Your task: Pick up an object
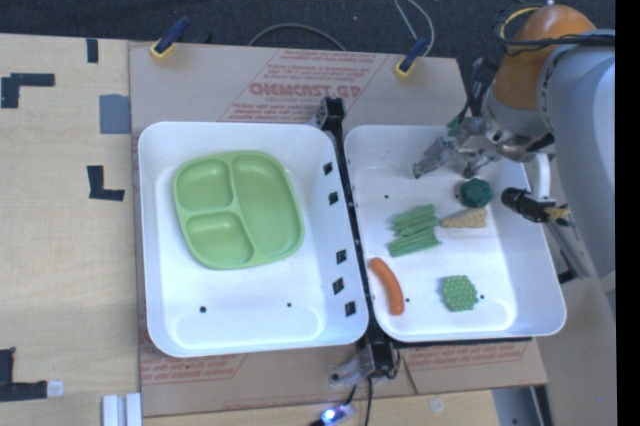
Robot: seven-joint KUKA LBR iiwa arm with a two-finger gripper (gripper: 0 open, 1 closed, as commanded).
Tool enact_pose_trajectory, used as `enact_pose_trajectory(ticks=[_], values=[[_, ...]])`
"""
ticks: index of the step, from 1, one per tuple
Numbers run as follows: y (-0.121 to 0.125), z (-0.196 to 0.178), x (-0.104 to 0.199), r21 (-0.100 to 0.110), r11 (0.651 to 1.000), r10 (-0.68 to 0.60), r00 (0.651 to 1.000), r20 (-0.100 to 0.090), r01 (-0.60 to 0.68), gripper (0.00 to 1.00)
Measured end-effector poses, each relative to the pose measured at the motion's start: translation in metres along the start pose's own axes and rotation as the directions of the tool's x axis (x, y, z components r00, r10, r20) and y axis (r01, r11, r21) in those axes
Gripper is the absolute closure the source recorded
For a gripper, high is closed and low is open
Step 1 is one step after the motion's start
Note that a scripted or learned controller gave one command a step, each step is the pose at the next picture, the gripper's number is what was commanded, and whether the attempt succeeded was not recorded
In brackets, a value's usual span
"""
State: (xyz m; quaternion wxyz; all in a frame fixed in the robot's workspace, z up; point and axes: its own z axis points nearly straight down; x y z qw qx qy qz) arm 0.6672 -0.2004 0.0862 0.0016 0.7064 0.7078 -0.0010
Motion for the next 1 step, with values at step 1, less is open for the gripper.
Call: enact_pose_trajectory(ticks=[1], values=[[0.0007,-0.0110,-0.0001,-0.003,1.000,-0.001,1.000,0.003,0.001,1.00]])
